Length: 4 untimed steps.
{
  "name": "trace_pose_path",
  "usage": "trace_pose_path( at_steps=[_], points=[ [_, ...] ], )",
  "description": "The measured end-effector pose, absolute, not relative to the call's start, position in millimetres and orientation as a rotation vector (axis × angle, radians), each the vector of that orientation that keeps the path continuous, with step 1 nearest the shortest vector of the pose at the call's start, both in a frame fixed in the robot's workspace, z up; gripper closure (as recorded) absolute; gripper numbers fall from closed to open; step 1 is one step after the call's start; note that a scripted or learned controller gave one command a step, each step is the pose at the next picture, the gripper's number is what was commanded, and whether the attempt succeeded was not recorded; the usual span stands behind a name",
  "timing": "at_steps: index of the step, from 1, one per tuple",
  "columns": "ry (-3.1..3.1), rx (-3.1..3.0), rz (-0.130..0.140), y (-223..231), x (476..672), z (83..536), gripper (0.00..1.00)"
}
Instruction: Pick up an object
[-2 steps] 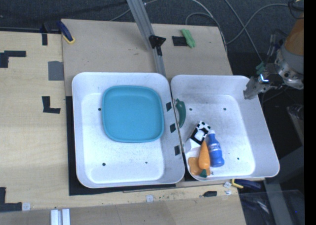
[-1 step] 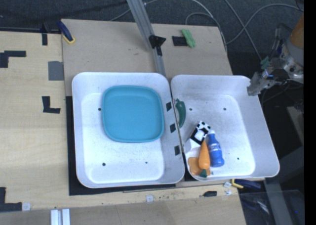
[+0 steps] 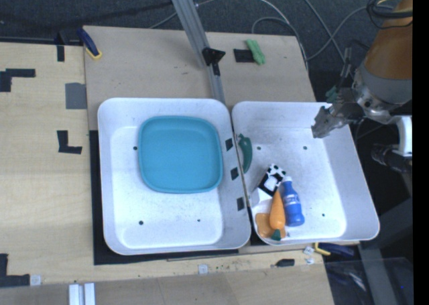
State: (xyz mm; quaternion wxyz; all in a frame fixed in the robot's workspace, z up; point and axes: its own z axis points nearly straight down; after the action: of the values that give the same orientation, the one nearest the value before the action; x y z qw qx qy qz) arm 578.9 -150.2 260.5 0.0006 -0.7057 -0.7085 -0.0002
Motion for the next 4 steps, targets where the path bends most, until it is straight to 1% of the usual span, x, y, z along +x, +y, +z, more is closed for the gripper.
trace_pose_path(
  at_steps=[1,2,3,4],
  points=[
    [-2.225,-2.215,0.001,-99.0,569.5,244.2,1.00],
    [-2.226,-2.216,-0.001,-44.5,552.1,248.4,1.00],
    [-2.226,-2.216,-0.001,4.2,545.5,251.1,1.00],
    [-2.225,-2.216,0.001,47.6,533.8,248.9,1.00]
  ],
)
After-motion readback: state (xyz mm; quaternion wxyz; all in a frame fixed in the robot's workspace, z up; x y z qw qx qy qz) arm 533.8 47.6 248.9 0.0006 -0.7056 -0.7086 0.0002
